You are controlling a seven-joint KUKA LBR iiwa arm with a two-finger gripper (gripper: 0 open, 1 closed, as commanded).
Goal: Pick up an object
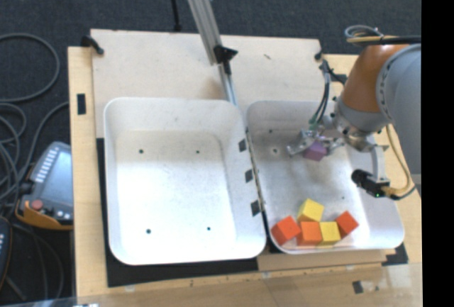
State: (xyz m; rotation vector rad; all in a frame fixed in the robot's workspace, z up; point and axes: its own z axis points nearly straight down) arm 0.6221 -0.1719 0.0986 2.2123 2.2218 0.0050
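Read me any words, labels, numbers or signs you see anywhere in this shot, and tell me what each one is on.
None can be read.
The handheld pendant on the floor left of the bench has a screen and buttons, too small and blurred to read.
The blocks, the purple object at the pincer, both white bins and the arm show no markings.

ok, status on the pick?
Gripper over right bin, purple block at its tip, grasp unconfirmed. Orange and yellow blocks clustered at near edge. Nothing in the way.
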